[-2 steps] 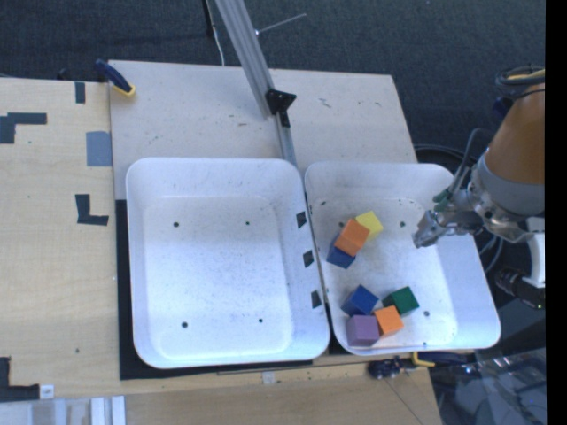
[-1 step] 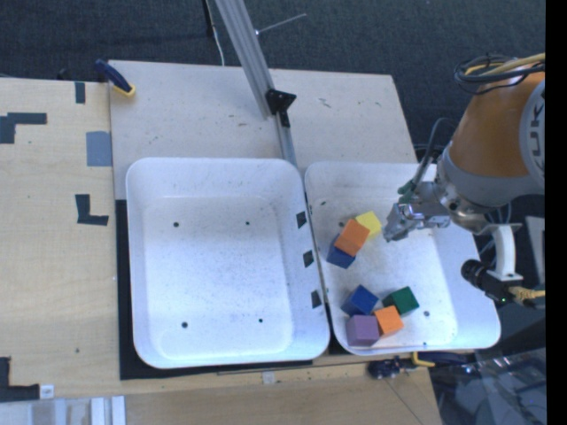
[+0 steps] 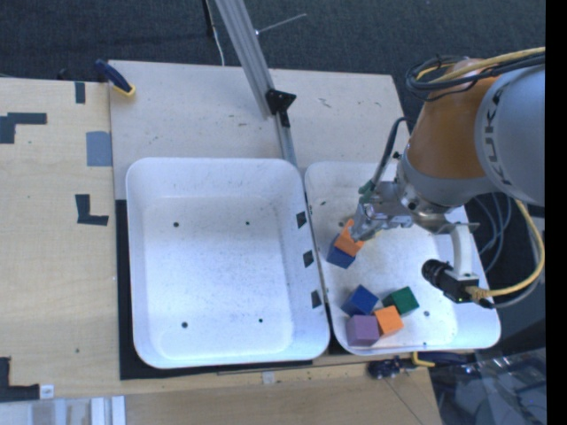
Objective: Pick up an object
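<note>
My gripper (image 3: 365,224) hangs over the upper left part of the right bin (image 3: 461,330), with the grey and orange arm behind it to the right. A small orange block (image 3: 348,241) sits right at the gripper's tip, touching or nearly touching it. A blue block (image 3: 340,257) lies just below the orange one, against it. Whether the orange block is gripped or only lies under the tip, I cannot tell. Near the bin's front edge lie a blue cube (image 3: 361,300), a green cube (image 3: 405,300), an orange cube (image 3: 388,320) and a purple cube (image 3: 362,329), packed close together.
The left bin (image 3: 142,237) stands beside the right one, their rims meeting near the gripper. A slanted metal bar (image 3: 239,34) runs from the top down to the bins' shared back corner. Cables loop around the arm at the right.
</note>
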`<state>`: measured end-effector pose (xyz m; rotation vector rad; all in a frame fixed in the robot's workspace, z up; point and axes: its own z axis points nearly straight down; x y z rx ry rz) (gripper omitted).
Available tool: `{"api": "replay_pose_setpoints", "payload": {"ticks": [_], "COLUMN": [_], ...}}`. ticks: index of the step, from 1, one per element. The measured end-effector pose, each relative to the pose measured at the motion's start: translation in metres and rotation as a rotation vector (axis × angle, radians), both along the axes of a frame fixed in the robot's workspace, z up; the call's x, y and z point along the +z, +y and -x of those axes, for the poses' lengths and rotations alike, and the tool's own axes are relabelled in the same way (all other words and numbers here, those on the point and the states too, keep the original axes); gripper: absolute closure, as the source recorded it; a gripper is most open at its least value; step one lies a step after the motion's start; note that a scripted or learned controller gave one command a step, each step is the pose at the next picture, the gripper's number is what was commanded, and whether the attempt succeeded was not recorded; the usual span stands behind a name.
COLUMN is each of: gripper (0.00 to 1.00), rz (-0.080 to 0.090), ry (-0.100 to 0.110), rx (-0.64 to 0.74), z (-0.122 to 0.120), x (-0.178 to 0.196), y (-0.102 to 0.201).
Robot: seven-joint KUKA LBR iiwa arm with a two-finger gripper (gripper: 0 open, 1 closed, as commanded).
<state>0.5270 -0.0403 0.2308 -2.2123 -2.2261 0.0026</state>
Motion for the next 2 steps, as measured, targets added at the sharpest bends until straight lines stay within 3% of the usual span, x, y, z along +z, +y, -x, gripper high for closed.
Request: {"api": "replay_pose_setpoints", "payload": {"ticks": [2], "gripper": [1.00], "rz": [-0.001], "ry": [-0.001], "rx": [0.003], "z": [0.001], "x": [0.012], "y": [0.110]}}
